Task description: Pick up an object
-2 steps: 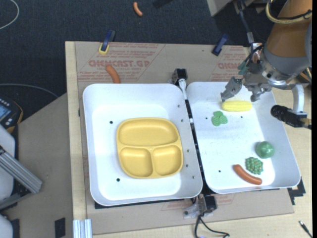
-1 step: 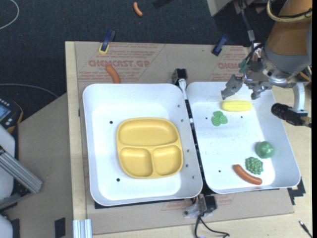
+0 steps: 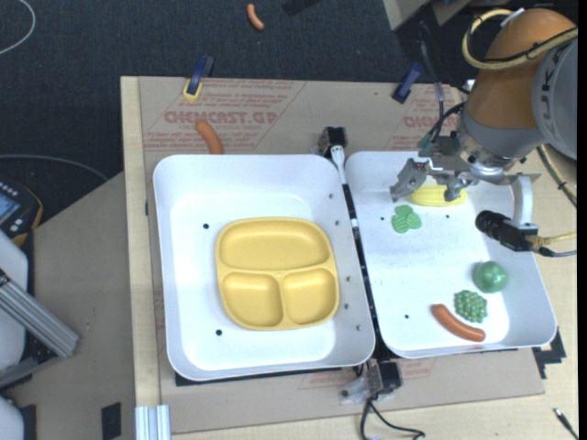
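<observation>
The gripper (image 3: 428,183) is hanging low over the far part of the right bin (image 3: 523,324), its two fingers standing apart and straddling a flat yellow piece (image 3: 435,196) that is lying on the bin floor; nothing is sitting between them as a held thing yet. That yellow piece is looking like a thin, light plastic toy, stiff and probably slick, so it is likely needing a pinch across its narrow width, low against the floor, or the fingers may be sliding off its edge. Just beside it, toward the near side, a small green leafy toy (image 3: 405,219) is resting, close enough to be nudged by a finger. Further out in the same bin, a green ball (image 3: 491,276), a knobbly green broccoli toy (image 3: 470,305) and an orange sausage (image 3: 457,323) are lying well apart from the gripper. In the left bin (image 3: 179,246) a yellow divided tray (image 3: 275,272) is sitting, out of the way.
</observation>
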`<state>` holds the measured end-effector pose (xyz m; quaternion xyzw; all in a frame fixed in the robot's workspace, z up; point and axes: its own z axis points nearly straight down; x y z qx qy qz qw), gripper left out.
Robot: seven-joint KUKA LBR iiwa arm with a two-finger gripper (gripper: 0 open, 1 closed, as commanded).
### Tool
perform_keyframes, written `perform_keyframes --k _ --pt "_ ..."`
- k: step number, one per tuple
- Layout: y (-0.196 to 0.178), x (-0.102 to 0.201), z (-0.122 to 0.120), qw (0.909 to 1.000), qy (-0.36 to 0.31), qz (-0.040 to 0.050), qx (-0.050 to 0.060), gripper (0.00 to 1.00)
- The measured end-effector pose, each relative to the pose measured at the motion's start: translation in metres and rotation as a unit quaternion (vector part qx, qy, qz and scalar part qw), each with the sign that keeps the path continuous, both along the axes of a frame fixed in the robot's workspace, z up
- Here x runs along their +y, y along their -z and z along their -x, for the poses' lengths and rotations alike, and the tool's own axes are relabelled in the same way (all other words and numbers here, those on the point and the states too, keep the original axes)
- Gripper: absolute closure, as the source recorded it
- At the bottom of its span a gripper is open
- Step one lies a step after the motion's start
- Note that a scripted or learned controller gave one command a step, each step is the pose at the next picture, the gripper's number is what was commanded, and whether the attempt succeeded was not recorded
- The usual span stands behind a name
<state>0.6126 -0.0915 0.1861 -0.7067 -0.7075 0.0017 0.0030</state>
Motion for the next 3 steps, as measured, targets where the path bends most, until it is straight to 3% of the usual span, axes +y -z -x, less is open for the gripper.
perform_keyframes --k 2,3 --pt "0.104 -0.003 -0.002 1.0000 0.001 0.0002 0.000 0.00" --pt "0.091 -0.004 -0.004 1.0000 0.001 0.0007 -0.003 1.00"
